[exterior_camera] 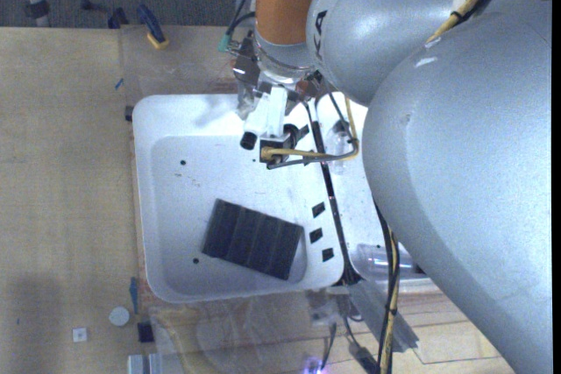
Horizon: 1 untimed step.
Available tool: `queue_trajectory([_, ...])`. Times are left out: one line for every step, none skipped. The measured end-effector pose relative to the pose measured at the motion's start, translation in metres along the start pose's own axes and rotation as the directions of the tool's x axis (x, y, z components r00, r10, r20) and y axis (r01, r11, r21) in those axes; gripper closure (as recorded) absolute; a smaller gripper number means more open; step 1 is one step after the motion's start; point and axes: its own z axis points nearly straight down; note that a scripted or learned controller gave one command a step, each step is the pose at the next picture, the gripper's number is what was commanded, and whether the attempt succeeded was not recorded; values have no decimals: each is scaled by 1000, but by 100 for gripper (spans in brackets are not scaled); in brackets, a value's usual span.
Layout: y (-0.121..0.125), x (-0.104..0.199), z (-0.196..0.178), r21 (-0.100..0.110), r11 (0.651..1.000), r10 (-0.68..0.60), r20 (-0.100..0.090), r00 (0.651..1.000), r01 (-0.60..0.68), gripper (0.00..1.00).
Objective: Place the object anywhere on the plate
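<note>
A dark ribbed rectangular slab lies flat and slightly askew in the front part of the left white bin. My gripper hangs over the bin's back right area, below the orange band, well behind the slab and apart from it. I see nothing held at the gripper. The big grey arm hides the right side of the scene, including most of the right bin.
Three small black squares sit along the left bin's right rim. A blue clamp lies on the wooden bench behind the bin. A small round disc and other bits lie near the bench's front left.
</note>
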Motion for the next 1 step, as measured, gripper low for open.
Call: queue_trajectory([-17, 44, -12, -8, 801, -599, 0, 801, 599, 100])
